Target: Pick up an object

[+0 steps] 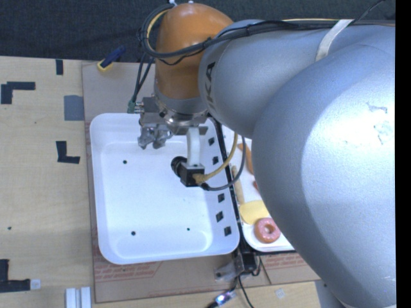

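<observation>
Candidates for the pick: a pink doughnut (266, 230) and a yellow block (252, 210) just beside it, both lying in the right bin (247, 244), low at its near left corner. A bit of orange (248, 159) shows further up that bin; too little of it is visible for you to name it. Most of the right bin is hidden under the grey arm (321, 140).

The gripper (154, 137) hangs over the left bin (103, 191), near its far edge, well apart from the doughnut and the block. You can see metal fingers pointing down, but their tips blur together against the white floor, so whether the jaws are apart or together cannot be told. Nothing shows between them.

Progress, as a judgement: nothing is picked yet. All of the task is left: cross to the right bin, come down over a thing, close, lift.

Around: the left bin's floor under the gripper shows a few small dark dots. A black fitting (186, 170) with a yellow cable hangs below the wrist. A blue-and-yellow tool (110, 58) lies on the bench at the far edge, outside the bins. Black tape marks (66, 153) sit on the board to the left.

In the way: the shared bin wall, and the arm's own bulk blocking your sight of the right bin.
</observation>
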Robot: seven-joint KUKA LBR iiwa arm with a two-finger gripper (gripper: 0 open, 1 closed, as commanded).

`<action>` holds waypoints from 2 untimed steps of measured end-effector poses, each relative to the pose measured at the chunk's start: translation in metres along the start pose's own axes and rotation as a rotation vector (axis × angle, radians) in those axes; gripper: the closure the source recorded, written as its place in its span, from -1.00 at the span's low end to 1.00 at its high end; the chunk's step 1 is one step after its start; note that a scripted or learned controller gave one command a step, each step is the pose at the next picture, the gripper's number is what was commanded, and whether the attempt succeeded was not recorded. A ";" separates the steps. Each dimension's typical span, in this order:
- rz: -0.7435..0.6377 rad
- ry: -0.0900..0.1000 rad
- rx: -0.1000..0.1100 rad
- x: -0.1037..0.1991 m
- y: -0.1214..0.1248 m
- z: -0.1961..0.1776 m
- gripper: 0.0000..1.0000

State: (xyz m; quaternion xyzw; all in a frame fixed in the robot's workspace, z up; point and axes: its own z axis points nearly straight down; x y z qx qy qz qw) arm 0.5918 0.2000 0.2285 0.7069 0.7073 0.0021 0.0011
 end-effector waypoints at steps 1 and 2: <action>-0.005 0.000 0.004 0.027 -0.016 -0.034 1.00; -0.001 -0.006 0.010 0.032 0.038 0.051 1.00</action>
